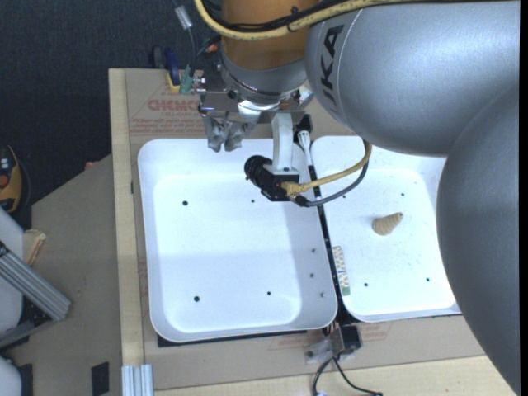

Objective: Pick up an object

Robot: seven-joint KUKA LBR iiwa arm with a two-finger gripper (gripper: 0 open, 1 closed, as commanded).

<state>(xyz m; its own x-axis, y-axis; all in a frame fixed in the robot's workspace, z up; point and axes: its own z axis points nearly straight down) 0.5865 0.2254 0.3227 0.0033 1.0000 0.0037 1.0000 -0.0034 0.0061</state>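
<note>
The end effector (224,141) hangs over the left bin's (165,304) far edge — whether it's wide or narrow, I cannot tell. The only object, a tan lump (387,223), lies in the right bin (412,304) — well apart.

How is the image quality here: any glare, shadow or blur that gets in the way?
Camera view: the left bin has a soft shadow band across its upper half, with its lower half brighter; the arm shows broad highlights and looms large; the small tan object in the right bin is slightly soft but readable; the gripper is somewhat blurred.
</note>
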